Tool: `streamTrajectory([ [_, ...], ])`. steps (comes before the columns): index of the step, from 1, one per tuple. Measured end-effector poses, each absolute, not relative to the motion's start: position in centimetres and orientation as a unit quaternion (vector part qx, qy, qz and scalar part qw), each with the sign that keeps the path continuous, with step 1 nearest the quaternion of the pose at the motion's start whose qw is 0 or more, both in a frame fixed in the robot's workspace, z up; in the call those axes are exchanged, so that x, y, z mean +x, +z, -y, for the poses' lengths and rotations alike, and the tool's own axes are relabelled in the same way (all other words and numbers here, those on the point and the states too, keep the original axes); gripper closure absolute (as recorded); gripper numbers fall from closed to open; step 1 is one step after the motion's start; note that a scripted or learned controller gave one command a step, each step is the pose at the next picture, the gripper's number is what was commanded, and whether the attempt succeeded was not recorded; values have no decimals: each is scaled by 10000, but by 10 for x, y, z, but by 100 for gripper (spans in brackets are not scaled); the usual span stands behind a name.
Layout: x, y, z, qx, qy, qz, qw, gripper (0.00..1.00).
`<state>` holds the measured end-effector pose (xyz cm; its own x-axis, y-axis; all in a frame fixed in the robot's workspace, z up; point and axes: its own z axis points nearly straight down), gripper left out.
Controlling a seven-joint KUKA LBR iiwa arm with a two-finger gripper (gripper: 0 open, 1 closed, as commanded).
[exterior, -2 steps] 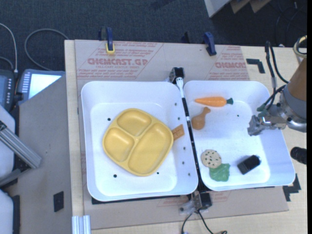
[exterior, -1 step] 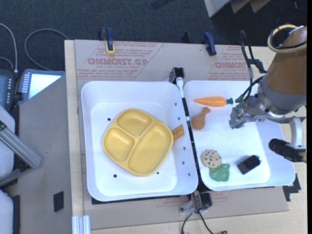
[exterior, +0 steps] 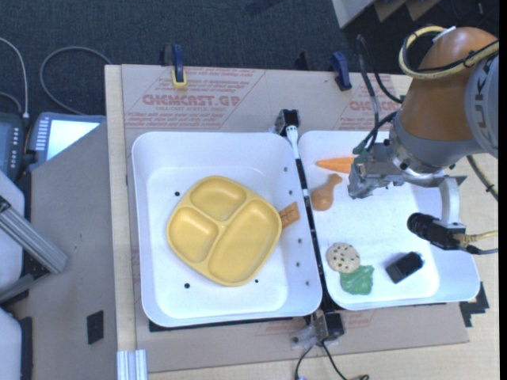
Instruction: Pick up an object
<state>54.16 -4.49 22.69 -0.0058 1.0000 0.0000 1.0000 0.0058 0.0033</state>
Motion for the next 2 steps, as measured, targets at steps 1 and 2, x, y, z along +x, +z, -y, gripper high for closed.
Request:
streamTrajectory([
  [1,549,235,-4,7051,13,-7091,7,100],
  [2,558,238,-49,7052,13,-7090,8,100],
])
